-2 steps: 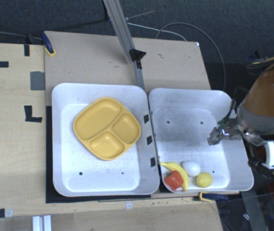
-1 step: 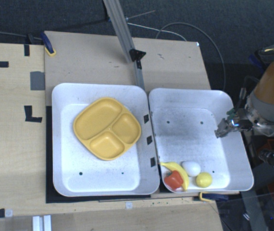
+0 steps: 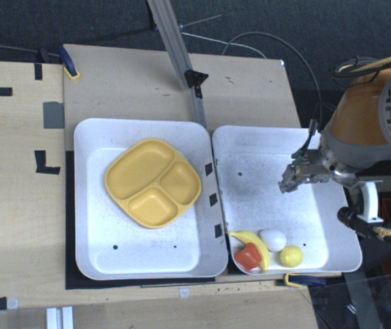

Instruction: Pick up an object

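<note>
Pale wooden bench (image 3: 17,204) boards run under two shallow white bins set side by side, with dark floor and loose cables beyond the far edge. Over the right-hand white bin (image 3: 250,149) hangs the grey two-finger gripper (image 3: 293,181), small and dark against the speckled floor of the bin; whether its jaws are parted or closed cannot be told from this slanted view, and nothing is seen between them. Behind it, the grey arm with its orange band (image 3: 363,118) comes in from the right, bulking over the bin's right rim, its wrist angled down and leftward so the tool sits above the bin's middle.

Below the jaws and toward the near rim, well apart from them, lies a cluster of small toy foods in the bin's front corner. A yellow plastic banana (image 3: 252,239) lies there, its long axis running from upper left to lower right, curving down around a red rounded toy fruit (image 3: 248,256) that touches it. Just right of the banana sits a white egg-shaped piece (image 3: 273,238), and beside that a small yellow round fruit (image 3: 291,256).

Far left of the jaws, in the left-hand white bin (image 3: 89,252), a yellow three-compartment plastic plate (image 3: 153,182) rests flat, turned at a slant.
</note>
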You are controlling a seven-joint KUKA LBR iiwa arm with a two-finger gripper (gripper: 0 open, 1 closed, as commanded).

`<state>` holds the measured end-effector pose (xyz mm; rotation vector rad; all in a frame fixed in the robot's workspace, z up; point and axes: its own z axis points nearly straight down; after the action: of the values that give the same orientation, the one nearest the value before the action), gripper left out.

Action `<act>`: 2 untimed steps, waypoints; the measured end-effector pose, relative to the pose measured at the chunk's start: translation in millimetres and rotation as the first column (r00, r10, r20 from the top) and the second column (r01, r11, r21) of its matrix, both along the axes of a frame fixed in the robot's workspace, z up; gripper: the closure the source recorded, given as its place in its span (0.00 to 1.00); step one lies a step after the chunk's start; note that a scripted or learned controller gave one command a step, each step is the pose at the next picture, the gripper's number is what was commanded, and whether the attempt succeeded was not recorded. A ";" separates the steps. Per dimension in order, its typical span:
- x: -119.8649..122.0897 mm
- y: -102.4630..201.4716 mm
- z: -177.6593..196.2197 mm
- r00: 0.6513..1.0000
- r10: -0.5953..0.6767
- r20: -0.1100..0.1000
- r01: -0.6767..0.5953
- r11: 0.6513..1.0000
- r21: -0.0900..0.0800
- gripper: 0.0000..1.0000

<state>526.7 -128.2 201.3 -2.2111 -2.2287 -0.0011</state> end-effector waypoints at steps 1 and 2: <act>10.6 57.5 12.8 1.000 0.000 0.001 0.000 1.000 0.000 1.00; 17.1 110.8 6.3 1.000 -0.001 -0.001 0.001 1.000 -0.001 1.00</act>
<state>543.7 -17.3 207.6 -2.2122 -2.2270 0.0007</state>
